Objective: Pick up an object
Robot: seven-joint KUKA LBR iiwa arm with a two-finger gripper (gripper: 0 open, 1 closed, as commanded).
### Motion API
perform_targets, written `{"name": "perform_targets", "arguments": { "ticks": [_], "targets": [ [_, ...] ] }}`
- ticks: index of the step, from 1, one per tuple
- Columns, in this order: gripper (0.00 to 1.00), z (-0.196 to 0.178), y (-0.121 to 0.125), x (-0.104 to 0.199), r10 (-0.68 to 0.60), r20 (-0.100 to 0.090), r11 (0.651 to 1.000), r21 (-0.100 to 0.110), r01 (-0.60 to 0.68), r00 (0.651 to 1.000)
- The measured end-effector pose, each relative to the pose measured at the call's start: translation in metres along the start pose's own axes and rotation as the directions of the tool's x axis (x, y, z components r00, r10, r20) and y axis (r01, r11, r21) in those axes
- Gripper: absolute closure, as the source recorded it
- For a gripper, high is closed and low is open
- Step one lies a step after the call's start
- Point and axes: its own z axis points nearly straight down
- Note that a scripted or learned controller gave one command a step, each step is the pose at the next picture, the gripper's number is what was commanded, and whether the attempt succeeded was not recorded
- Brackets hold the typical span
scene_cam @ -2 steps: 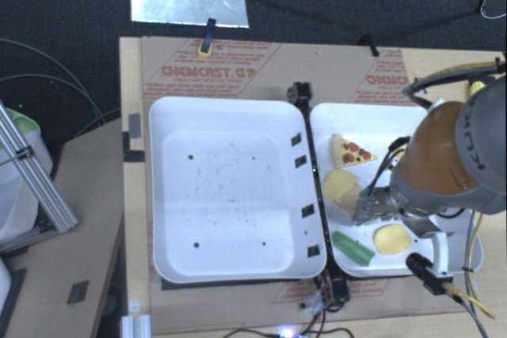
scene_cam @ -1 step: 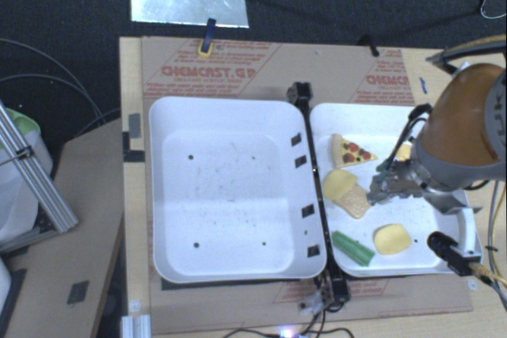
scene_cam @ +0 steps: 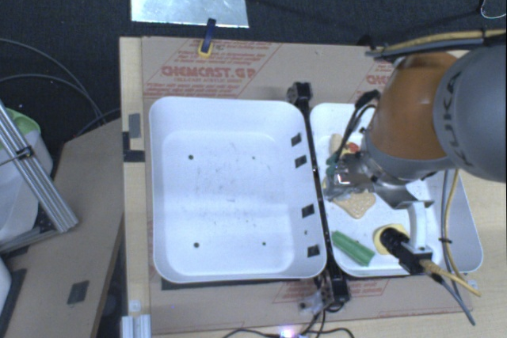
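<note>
End effector (scene_cam: pixel 344 177) low in right bin (scene_cam: pixel 473 248), near the divider, just above/beside a tan flat piece (scene_cam: pixel 359 206). Arm bulk shades it, so can't tell if it's open, closed or clamped on anything; no hold claimed. Likeliest target = the tan piece, mid-bin on the floor, looks like a cracker or foam slab w/ speckled face. Judged light, thin, maybe crumbly or soft. It lies flat, so little edge to catch; best taken across its narrow width at opposite edges, gentle squeeze. Alt: green stubby rod (scene_cam: pixel 352 247) nearer the front wall, lying on its side, apart from the tan piece. Prob. stiff plastic, light, smooth, could roll; pinch across the middle, square to its long axis. Left bin (scene_cam: pixel 230 186) holds nothing to grab. Writing: red print "CHEMCAST GP" on the brown sheet (scene_cam: pixel 261 59) under both bins on the bench, repeated at other spots but cut off there. Grey arm link shows part of a logo, "KU" legible, rest out of frame.
</note>
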Motion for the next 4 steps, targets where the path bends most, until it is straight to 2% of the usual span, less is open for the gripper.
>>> {"name": "perform_targets", "arguments": {
  "ticks": [1, 2, 3, 4],
  "targets": [
    [1.00, -0.136, 0.003, 0.037, 0.004, 0.000, 1.000, -0.012, -0.004, 1.000],
    [1.00, -0.207, 0.003, -0.008, 0.016, 0.004, 1.000, -0.006, -0.016, 1.000],
    [1.00, -0.137, 0.000, 0.018, 0.009, 0.004, 1.000, 0.008, -0.009, 1.000],
    [1.00, -0.166, 0.001, 0.059, 0.007, 0.002, 1.000, 0.001, -0.007, 1.000]
  ]
}}
